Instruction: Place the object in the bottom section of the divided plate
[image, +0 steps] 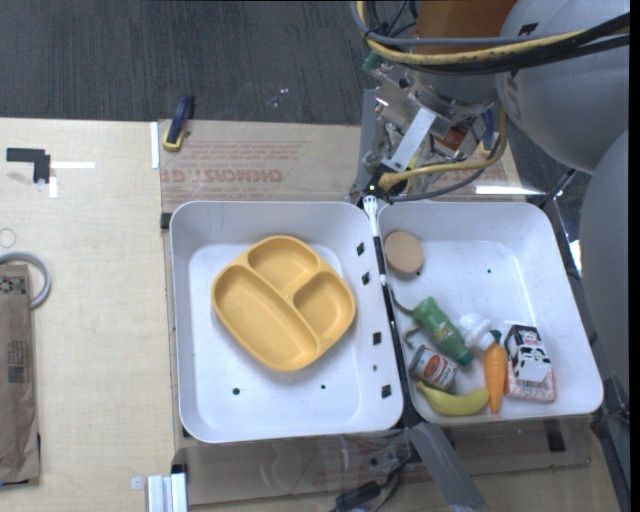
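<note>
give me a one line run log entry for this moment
plate: left bin, nothing in it | banana, carrot, bottle: right bin | gripper: above bins' far edge

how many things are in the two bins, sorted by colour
Yellow: 2, the divided plate and the banana
Green: 1, the bottle
Orange: 1, the carrot
Tan: 1, the round cookie
Mixed print: 2, the small can and the carton
Total: 7
</note>
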